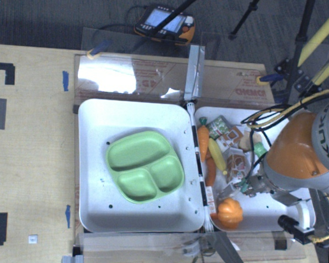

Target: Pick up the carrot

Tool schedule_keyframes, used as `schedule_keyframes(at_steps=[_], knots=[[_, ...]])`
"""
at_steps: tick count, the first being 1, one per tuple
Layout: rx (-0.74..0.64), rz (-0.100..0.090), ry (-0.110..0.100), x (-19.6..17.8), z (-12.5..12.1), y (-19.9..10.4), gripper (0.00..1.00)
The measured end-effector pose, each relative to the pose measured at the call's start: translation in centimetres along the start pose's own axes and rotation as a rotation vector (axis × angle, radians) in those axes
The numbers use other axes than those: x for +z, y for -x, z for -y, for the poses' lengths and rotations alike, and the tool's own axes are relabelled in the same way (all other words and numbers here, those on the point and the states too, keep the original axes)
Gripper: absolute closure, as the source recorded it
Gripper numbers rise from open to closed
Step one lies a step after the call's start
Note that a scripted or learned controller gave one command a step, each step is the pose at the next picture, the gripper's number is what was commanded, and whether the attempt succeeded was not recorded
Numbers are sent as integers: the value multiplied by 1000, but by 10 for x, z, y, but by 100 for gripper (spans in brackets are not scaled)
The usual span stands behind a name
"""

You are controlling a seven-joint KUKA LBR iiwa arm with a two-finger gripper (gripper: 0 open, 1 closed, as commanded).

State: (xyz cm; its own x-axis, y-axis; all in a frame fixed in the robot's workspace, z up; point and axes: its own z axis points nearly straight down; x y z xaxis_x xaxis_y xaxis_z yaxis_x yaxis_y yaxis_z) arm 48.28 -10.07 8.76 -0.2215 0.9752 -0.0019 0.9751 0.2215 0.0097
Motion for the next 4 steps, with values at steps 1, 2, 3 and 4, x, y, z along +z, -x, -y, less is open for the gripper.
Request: schedule_keyframes(at_steps=[1,2,3,4], knots=[[0,0,0,0,0,0,0],[26,-1,0,0,3,10,0],[28,2,3,-10,2,11,100],[28,2,3,-10,2,11,0]])
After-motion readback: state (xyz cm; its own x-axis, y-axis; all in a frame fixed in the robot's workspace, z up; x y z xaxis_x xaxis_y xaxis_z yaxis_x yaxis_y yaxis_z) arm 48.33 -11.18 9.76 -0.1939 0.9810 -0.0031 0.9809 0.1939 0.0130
